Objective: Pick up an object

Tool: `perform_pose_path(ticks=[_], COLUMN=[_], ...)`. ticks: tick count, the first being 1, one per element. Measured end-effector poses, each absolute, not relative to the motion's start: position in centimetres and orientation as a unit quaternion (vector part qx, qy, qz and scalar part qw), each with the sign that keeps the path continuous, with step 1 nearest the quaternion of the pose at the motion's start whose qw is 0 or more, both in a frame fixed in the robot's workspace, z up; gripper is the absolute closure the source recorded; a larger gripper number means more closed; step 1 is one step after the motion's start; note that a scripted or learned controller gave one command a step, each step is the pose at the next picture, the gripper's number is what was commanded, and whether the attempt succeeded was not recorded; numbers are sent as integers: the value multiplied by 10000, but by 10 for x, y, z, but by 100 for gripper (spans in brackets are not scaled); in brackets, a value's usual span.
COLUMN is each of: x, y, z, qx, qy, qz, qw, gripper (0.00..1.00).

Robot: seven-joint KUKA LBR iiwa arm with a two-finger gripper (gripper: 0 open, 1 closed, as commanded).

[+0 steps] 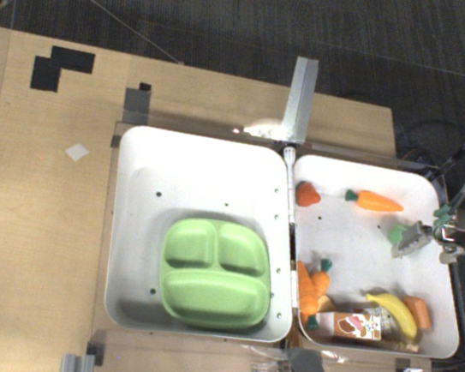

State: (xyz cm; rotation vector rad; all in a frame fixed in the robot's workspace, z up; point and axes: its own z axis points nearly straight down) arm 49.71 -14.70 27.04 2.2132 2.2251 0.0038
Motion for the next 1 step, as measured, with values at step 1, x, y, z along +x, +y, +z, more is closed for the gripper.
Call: perform_pose_path(ticks=[1], x=[555], y=[-133], z=[171], qx=[7608], qy=[6490], qz=[10], qw=[6], gripper=[0])
